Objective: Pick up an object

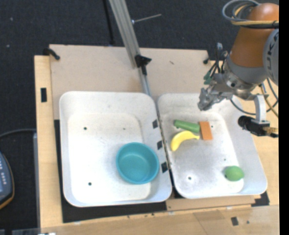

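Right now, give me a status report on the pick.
Gripper above right bin's back edge, nothing held. Banana, green stick, orange block clustered below it.

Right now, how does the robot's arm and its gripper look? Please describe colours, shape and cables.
The arm is thick and rounded, grey with a broad orange band above the wrist. Thin cables loop over its top, and more wires run beside the wrist. The gripper is small, grey metal, narrower than the arm. A black part with a cable hangs by it.
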